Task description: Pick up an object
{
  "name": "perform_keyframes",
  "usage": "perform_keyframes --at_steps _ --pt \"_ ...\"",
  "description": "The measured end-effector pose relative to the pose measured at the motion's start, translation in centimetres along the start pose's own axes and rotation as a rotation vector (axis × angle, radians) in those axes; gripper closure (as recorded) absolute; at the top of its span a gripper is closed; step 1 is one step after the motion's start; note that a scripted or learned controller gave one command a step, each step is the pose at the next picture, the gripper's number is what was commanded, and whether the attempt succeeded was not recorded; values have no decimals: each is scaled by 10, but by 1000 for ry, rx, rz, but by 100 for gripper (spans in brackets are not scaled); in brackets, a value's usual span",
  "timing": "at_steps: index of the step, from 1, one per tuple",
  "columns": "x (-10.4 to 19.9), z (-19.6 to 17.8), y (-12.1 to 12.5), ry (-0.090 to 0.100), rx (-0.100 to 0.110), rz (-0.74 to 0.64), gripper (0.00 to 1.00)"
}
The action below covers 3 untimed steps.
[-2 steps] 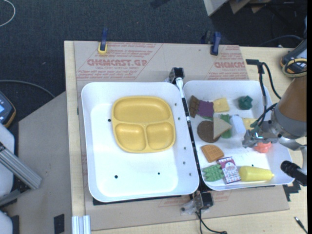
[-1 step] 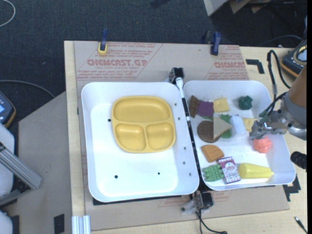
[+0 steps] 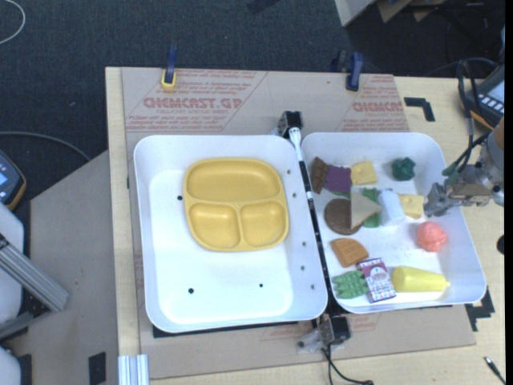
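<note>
The right bin (image 3: 460, 215) holds several toy foods. Among them are a pink ball (image 3: 432, 236), a yellow cheese block (image 3: 412, 206), a white cylinder (image 3: 392, 205), a green broccoli piece (image 3: 402, 168), a yellow square (image 3: 364, 172), a purple piece (image 3: 338, 178) and a brown disc (image 3: 340, 215). Nearer the front lie an orange slice (image 3: 349, 251), a red-and-white carton (image 3: 376, 280) and a long yellow piece (image 3: 418, 280). My gripper (image 3: 434, 201) hangs over the bin's right side, just right of the cheese block and above the pink ball. I see nothing held in it.
The left bin (image 3: 160, 239) carries a yellow divided tray (image 3: 236, 202). A black bar (image 3: 304, 187) runs along the seam between the bins. Blue clamps (image 3: 353, 70) pin the cardboard at the back edge. Cables and gear crowd the far right.
</note>
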<state>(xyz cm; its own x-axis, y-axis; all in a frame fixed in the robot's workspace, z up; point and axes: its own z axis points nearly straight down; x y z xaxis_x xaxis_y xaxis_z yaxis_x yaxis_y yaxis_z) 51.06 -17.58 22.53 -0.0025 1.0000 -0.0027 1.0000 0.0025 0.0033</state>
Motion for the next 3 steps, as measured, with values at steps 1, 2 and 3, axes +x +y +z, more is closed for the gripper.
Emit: perform_keyframes --at_steps 1,2,3 --pt "59 -6 6 4 6 -5 100" --pt "111 9 8 6 12 -4 100" --pt "171 14 5 6 12 -5 100"
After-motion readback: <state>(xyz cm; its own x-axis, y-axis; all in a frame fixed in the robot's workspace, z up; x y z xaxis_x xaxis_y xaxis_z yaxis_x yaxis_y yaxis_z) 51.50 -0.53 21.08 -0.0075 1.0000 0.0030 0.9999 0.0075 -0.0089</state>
